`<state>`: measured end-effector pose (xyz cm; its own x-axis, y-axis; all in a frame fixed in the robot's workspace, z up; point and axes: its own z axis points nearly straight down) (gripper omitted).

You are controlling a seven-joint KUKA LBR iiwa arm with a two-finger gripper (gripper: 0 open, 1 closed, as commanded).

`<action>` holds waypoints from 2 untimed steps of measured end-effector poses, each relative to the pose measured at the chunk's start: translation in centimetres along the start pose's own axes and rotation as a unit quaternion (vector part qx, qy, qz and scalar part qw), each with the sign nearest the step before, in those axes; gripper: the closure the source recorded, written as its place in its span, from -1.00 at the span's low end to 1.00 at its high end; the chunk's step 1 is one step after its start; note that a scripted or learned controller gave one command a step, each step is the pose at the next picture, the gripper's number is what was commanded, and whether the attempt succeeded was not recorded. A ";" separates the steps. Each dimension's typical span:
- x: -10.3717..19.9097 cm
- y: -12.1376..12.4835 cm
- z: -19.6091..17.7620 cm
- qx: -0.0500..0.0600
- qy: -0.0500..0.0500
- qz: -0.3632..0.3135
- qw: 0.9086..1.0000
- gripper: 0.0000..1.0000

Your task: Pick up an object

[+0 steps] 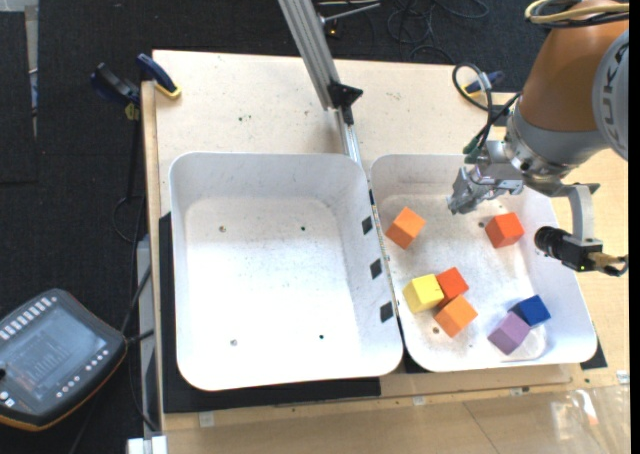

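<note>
Overhead view of the bench with the right bin taken as landmark. The arm enters from the right and ends in the gripper, which hangs over the far part of this bin, above bare floor between two orange-toned cubes; nothing is seen between its tips, and how far it is open cannot be told. Just left of and slightly nearer than the gripper lies an orange cube; just right of it lies a red-orange cube. In the bin's middle a yellow cube touches a red cube, and a second orange cube sits just in front of that pair. Toward the bin's near right corner a purple cube lies beside a blue cube. The left bin adjoins the landmark along its left wall. A handheld pendant rests off the bench, well left of both bins.
</note>
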<state>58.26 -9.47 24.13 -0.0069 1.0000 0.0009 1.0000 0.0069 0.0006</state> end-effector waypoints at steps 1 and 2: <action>5.0 2.7 0.8 -0.001 0.000 -0.001 1.000 1.00; 10.1 4.5 -0.3 -0.002 0.001 -0.001 1.000 1.00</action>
<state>62.74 0.66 24.41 -0.0081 1.0000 0.0019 1.0000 0.0081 0.0037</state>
